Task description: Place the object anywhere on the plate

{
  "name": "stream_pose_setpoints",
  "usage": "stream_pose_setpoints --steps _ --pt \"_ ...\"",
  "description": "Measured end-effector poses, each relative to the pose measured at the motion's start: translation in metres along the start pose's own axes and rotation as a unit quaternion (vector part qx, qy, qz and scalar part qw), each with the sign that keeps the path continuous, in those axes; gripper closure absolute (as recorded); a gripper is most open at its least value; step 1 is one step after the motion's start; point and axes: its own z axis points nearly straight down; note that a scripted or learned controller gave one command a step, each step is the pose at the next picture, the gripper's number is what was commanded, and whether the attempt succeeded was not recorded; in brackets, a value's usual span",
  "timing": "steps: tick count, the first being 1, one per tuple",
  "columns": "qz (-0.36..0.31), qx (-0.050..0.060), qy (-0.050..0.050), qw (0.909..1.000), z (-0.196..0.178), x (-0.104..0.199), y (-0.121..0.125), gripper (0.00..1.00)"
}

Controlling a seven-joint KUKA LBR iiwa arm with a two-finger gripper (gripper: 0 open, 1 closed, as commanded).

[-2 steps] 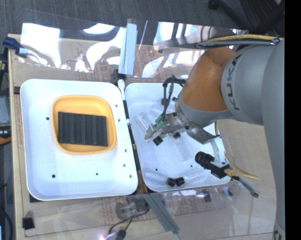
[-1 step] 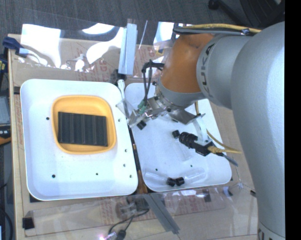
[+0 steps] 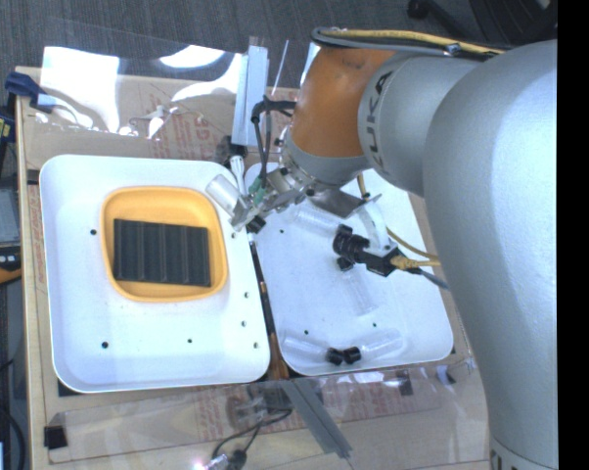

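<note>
Two white bins (image 3: pixel 158 360) sit side by side on the table; the left one bears one yellow plate (image 3: pixel 162 243). Above their shared edge, the jaws (image 3: pixel 238 204) grip one clear object (image 3: pixel 222 192), beside the plate's right rim.

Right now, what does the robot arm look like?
The arm is bulky, rounded and light grey, with an orange band above the wrist and dark lettering beside it. Black and yellow cables run over the band. The gripper at its tip is small, metallic and pale.
</note>
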Motion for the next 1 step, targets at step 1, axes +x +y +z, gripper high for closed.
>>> stream_pose_setpoints --steps 1 --pt "0.0 0.0 0.0 1.0 0.0 0.0 0.0 0.0"
